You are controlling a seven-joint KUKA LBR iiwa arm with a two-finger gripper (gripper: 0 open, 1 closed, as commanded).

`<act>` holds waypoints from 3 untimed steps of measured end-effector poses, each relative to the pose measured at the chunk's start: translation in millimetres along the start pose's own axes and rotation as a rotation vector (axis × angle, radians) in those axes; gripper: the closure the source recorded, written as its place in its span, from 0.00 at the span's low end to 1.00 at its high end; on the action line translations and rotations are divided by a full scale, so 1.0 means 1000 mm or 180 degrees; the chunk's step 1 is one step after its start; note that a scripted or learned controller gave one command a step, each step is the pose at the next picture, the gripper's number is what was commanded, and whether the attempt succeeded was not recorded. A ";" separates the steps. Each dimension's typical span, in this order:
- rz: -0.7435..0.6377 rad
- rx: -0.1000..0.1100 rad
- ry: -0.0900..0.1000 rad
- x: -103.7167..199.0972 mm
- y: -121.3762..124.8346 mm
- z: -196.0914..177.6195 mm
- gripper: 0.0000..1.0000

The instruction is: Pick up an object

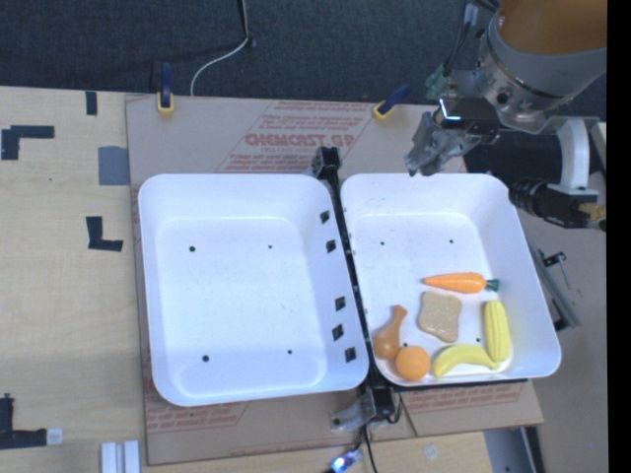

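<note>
Brown cardboard [286,141] covers the bench under two shallow white plastic bins, with dark carpet behind. A left-hand white bin [158,264] lies beside the right-hand white bin [513,225], and all the objects are bunched in the near corner of the right one: an orange toy carrot with a green tip [455,283], a tan slice of toy bread [440,315], two yellow toy bananas, one upright at the right [497,329] and one curved along the near wall [463,360], a round orange ball-like fruit [412,364], and a small orange-brown drumstick-shaped piece [391,332].

Hanging above the far rim of the right bin is the grey arm's two-finger gripper [430,156], well apart from the cluster. It is too dark and small to tell how far it is spread, though nothing hangs from it.

Judging by this, the task is at its approach step: nothing has been picked. The next move calls for travel toward the near corner, choosing one piece, and descending. The carrot looks the easiest pick, being on the cluster's far edge; the bananas against the wall could block a finger.
</note>
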State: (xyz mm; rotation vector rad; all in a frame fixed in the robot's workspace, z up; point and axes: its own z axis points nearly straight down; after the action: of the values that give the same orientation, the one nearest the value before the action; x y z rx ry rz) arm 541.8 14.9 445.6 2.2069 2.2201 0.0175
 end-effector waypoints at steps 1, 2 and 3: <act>0.0000 0.0017 0.0005 0.054 0.049 -0.093 1.00; -0.0012 0.0058 0.0006 0.150 0.078 -0.086 1.00; -0.0005 0.0060 0.0003 0.222 0.087 -0.086 1.00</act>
State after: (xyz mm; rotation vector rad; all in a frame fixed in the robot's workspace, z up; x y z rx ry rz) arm 626.1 237.4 532.9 2.2150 2.2317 -0.0022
